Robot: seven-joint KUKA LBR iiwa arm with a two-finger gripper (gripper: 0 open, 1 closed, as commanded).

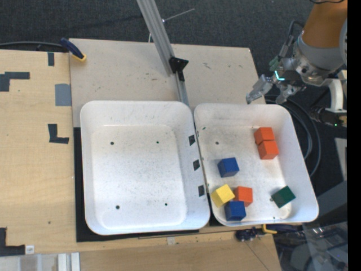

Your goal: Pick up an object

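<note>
The hand (269, 89) was seen above the counter just outside the right bin's (299, 145) far right corner, fingers spread apart, nothing between them. Seven small blocks were noted in that bin: two orange blocks (265, 142) touching near the right wall; a blue cube (228, 166) mid-bin; a yellow cube (223, 194), a red-orange cube (244, 195) and a second blue cube (235, 210) clustered at the near edge; a dark green cube (283, 196) toward the near right corner.

Even overhead light, soft faint shadows, mild glare on white bins (135, 109), slightly soft focus.
</note>
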